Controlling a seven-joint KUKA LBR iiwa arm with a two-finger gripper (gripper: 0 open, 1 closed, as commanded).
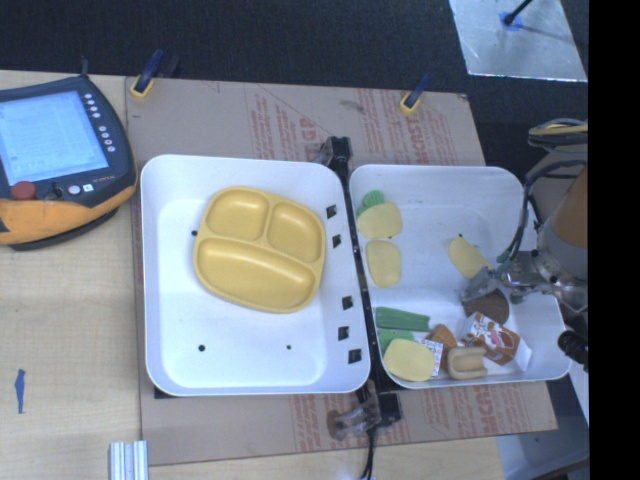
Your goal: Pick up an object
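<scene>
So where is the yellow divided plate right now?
The yellow divided plate lies in the left bin, toward its upper middle, well apart from the food items in the right bin.

Cut off at 3 o'clock: arm (565, 218), mostly out of frame. Gripper (490, 290) a dark blur, shape unreadable. At 5 o'clock, small packets (492, 340) overlapping, print too small to read. Green piece (371, 199) half hidden behind a yellow piece (380, 222).

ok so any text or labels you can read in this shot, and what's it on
None can be read.
Cardboard: red print, too faint to read.
Pendant screen: lines of text, too small.
Snack packet: red and white print, blurred.
</scene>
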